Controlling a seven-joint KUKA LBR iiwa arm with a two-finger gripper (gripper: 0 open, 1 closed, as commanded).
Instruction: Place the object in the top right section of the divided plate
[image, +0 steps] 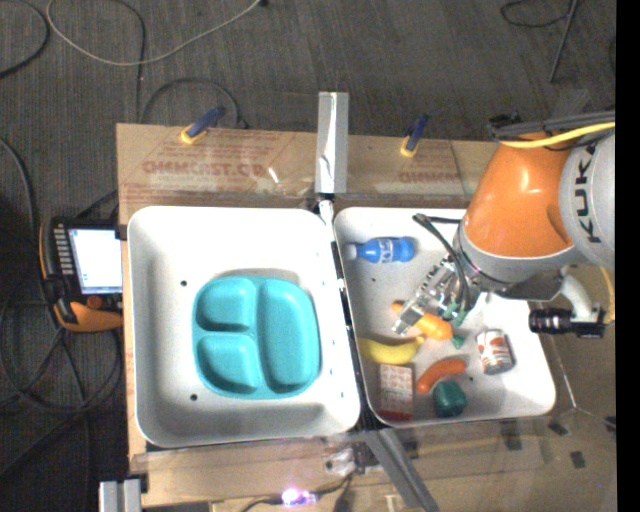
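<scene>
A teal divided plate (258, 335) lies in the middle of the left bin (150, 300), with two small sections on its left and one long section on its right, all bare. My gripper (428, 308) hangs low in the right bin (530, 395), directly over a small orange object (436, 326) and just above the yellow banana (390, 350). The orange-banded wrist (515, 210) hides part of the bin behind the gripper. Whether the orange object sits between the gripper's tips is unclear.
The right bin also holds a blue bottle (385, 250) at the back, a red and white can (494, 351), a carrot-like orange piece (440, 373), a dark green item (449, 399) and a red packet (396, 385). A handheld pendant (85, 265) lies left of the bins.
</scene>
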